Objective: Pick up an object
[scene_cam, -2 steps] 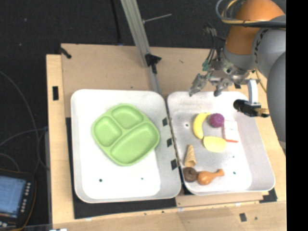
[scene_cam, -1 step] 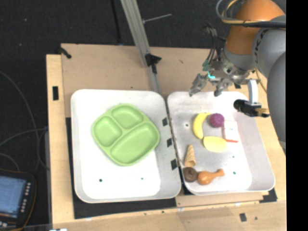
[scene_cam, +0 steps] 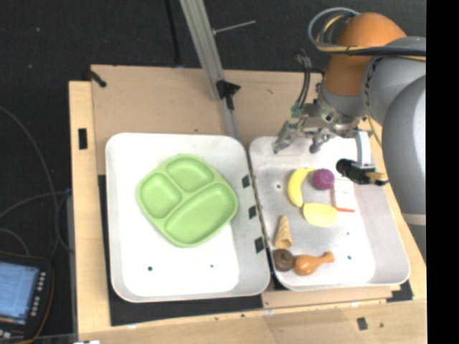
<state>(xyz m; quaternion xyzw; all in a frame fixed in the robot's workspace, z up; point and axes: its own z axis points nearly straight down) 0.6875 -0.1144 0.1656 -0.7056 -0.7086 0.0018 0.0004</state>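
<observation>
- Arm (scene_cam: 401, 113), grey with an orange band, bulks in from the right, raised above the bench; its lower part is cut off at the frame edge.
- Gripper (scene_cam: 297, 142) hangs over the far rim of the right bin (scene_cam: 380, 264). Jaws stand apart, nothing between them. Fingertips small and blurred.
- Just below the jaws, not touching them: a yellow banana (scene_cam: 296, 186) with a purple ball (scene_cam: 323, 179) beside it.
- Right of those, a white card (scene_cam: 344, 198) with a red mark; print too small to read.
- Below the banana, a pale yellow wedge (scene_cam: 320, 214); what it is I cannot tell.
- Along the bin's left wall, a cone (scene_cam: 283, 231) pointing away from the camera; at its wide end a dark brown ring (scene_cam: 283, 259).
- Touching or nearly touching the ring, an orange-brown drumstick shape (scene_cam: 313, 263).
- Left bin (scene_cam: 129, 278) holds a green divided plate (scene_cam: 188, 199), three sections, well apart from the gripper.
</observation>
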